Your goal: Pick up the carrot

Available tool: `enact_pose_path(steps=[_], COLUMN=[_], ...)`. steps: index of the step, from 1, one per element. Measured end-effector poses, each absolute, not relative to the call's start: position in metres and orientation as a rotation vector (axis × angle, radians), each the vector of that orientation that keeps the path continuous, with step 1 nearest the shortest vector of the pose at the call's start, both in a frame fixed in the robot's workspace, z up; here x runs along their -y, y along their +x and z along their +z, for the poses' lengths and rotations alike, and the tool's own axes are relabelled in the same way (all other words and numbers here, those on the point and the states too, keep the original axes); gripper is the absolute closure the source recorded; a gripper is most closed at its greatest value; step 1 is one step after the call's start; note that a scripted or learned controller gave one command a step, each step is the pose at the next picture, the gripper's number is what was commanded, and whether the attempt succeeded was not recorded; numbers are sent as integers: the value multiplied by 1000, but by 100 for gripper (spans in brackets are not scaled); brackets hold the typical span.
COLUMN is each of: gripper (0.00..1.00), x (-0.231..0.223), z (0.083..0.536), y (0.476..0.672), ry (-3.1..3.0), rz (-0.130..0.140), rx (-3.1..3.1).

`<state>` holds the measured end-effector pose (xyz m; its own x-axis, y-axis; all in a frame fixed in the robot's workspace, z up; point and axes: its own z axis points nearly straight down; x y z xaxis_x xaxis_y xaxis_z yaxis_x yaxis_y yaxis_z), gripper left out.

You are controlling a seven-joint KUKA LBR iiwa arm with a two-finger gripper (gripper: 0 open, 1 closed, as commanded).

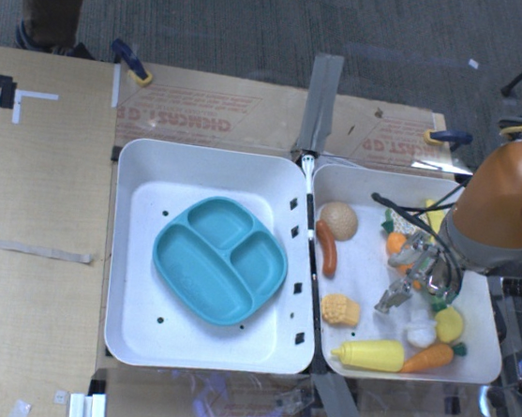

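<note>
The carrot (429,358) is small and orange. It lies at the front right of the right bin (368,263), tilted, between a yellow bottle (370,355) and a yellow lemon (450,324). My gripper (404,288) hangs over the middle of that bin, up and to the left of the carrot and apart from it. The grey arm with its orange band (503,195) reaches in from the right and hides part of the bin's right side.
The right bin also holds a tan ball (339,220), a red sausage (328,251), a corn piece (340,309), a white item (420,336) and an orange item (396,244). A blue divided plate (221,260) lies in the left bin (132,263).
</note>
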<state>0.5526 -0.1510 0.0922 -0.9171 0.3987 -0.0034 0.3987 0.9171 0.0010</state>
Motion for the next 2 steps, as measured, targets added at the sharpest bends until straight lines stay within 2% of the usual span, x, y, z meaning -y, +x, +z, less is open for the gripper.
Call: enact_pose_path(steps=[1, 2], gripper=[100, 100], x=[151, 83], z=[102, 192], y=[554, 555], ry=[634, 1015], rz=[-1, 0], rx=[-3070, -2967])
